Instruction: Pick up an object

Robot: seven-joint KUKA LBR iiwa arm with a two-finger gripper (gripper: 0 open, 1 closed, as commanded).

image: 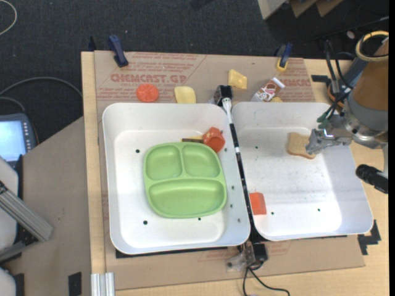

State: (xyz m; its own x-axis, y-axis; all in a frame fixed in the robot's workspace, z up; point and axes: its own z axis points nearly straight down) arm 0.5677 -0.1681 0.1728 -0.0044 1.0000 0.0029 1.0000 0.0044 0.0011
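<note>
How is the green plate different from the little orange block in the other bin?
The green plate is large and split into three sections; the orange block is small and solid. The plate has rounded corners, while the block is square-edged. The plate sits mid-floor in the left bin; the block lies by the left wall of the right bin. Both lie apart from the claw.

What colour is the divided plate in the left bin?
Light green, clear in the camera view: the divided plate.

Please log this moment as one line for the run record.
pincer: over right bin, at tan bread-like piece | grasp: cannot tell | orange block: right bin, apart | green plate: left bin
</note>
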